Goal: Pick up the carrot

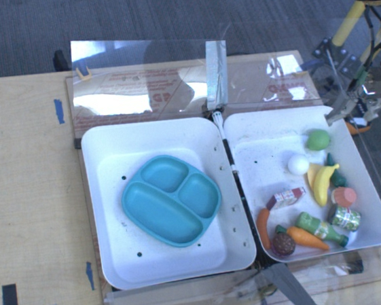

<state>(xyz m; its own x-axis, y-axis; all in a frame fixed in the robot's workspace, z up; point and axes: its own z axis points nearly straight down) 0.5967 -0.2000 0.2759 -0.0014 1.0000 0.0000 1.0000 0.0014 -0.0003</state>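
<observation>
Two white bins side by side; carrot [307, 238] lying flat near 6 o'clock in the right bin [259, 153], touching a dark berry-like toy [283, 243] at its 9 o'clock and pressed against a green bottle [320, 226] at its 12. Gripper [356, 107] up over the bin's rim at 1 o'clock, well apart from the carrot (spread impossible to judge, too blurred). Probably the approach step, nothing grasped yet. Next: travel toward 7 o'clock, line up across the carrot's narrow axis, then descend without nudging the crowding neighbours.
</observation>
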